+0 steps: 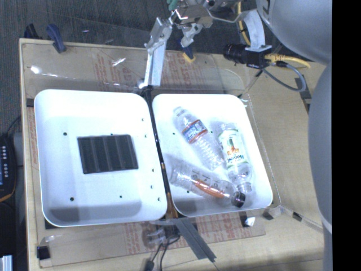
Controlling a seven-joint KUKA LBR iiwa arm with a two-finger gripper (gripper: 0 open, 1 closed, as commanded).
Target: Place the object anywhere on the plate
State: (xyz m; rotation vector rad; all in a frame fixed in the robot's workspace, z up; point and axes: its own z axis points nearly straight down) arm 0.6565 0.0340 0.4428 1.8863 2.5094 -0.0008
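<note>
A dark grey ribbed plate (107, 153) lies flat in the middle of the left bin (51, 112). The right bin (256, 151) holds three clear plastic bottles. One has a blue label (195, 132), one a green and orange label (234, 151), and one with an orange streak (200, 185) lies along the near side. My gripper (184, 30) hangs at the top of the view, beyond the far edge of both bins and above the bench, well away from the bottles and the plate. Nothing is visible in its grasp.
A grey metal bracket (154, 58) slants down to the seam between the bins at their far edge. Cables and a black connector (242, 52) run beside the arm at the upper right. A blue clamp (55, 37) sits at the bench's far left corner.
</note>
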